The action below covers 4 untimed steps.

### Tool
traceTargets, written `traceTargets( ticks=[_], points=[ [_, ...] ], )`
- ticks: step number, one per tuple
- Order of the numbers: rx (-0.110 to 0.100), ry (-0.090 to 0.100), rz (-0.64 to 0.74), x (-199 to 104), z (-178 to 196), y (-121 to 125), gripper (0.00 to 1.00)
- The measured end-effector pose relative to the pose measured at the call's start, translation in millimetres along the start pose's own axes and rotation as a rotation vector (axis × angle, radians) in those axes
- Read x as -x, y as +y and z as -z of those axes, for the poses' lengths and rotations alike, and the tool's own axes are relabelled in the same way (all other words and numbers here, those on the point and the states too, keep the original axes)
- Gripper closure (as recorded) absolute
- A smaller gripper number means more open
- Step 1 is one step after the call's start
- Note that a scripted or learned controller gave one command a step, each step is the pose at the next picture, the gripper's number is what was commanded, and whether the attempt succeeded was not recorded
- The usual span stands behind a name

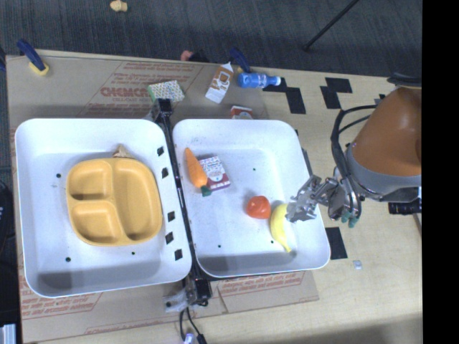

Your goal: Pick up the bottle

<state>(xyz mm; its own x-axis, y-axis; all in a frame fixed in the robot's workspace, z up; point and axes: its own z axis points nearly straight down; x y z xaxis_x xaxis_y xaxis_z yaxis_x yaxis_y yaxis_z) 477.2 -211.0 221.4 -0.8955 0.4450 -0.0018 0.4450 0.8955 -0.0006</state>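
You want the bottle [257,81], and it lies on its side outside the right bin [301,149], on the bench just beyond that bin's far rim: a small blue plastic cylinder with a paler neck, smooth and likely to roll. It sits apart from the other goods, so no program pass through the bin would meet it.

Your gripper [300,208] hangs over the right bin's right rim, close beside the banana [280,228], well apart from the bottle. Its metal fingers look spread a little with nothing between them, though the blur makes this hard to judge.

Inside the right bin you have a round red tomato [258,207] touching the curved yellow banana, a tapered orange carrot [195,168], and a flat printed packet [215,172] beside it. Left of the right bin, the other bin holds a yellow divided tray [115,201], glossy moulded plastic.
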Motion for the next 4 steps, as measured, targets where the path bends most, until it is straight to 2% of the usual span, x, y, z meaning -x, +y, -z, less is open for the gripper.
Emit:
traceTargets(
  ticks=[1, 3, 4],
  points=[
    [0.0, -0.001, 0.334, 0.1, 1.3, 0.1, 1.0],
    [0.0, -0.001, 0.729, 2.7, 64.3, 1.3, 1.0],
    [0.001, 0.003, 0.571, 5.1, 54.9, 2.3, 1.0]
  ],
)
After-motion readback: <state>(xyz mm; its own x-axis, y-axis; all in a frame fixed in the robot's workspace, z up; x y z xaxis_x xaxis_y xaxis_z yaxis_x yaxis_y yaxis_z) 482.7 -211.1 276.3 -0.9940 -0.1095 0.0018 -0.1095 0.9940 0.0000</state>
